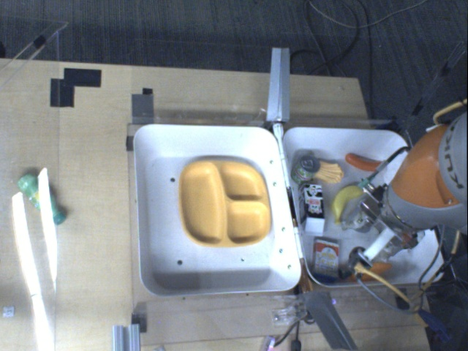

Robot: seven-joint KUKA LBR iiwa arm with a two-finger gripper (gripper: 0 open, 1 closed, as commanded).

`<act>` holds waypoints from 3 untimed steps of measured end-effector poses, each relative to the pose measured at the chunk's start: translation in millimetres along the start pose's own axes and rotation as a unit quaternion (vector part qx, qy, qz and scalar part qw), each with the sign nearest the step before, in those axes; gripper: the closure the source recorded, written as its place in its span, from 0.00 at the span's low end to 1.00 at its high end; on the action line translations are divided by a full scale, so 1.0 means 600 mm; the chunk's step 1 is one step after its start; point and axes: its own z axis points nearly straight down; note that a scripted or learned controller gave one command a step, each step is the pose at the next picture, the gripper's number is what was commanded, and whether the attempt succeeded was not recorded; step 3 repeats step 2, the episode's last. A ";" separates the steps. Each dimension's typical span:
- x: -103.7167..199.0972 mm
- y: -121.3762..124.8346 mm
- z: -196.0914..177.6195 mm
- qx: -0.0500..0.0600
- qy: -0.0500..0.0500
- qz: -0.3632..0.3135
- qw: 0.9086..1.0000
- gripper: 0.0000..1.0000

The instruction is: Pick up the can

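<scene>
Because the can [306,168] sits in the far left corner of the right bin [387,143], hemmed by a carton [313,199] and a yellow item [330,172], the end effector [362,212], its opening not discernible, may clip a neighbour.

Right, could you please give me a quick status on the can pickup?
Gripper over right bin, by the yellow fruit. Can in the far-left corner, not gripped. Black-and-white carton close beside it.
</scene>
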 end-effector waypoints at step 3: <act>0.037 0.014 -0.042 0.000 0.000 0.073 0.997 0.00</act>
